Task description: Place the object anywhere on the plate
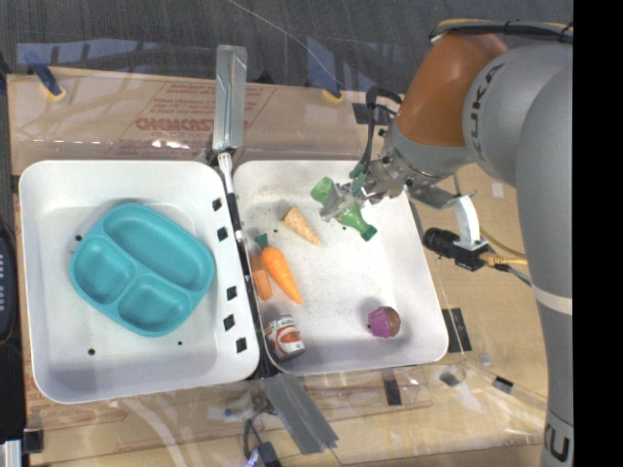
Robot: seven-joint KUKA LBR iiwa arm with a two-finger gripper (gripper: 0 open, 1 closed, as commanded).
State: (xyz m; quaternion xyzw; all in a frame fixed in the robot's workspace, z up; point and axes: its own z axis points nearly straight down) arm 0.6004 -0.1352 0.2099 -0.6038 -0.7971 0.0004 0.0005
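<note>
Grey arm's hand (347, 205) grasps a green, knobbly toy (340, 202) above right bin (428, 290).

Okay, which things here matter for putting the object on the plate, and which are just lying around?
Job: teal plate in the left bin; green toy at the gripper.

Lying about, right bin: cone, carrot, can, purple toy.

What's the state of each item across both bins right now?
Teal three-compartment plastic plate: flat in left bin, nothing on it.
Orange toy carrot: lying in right bin.
Cream cone-shaped toy: lying on its side.
Small tin can: tipped at bin's near edge.
Purple round toy: resting, untouched.
Green toy: at gripper.
</note>
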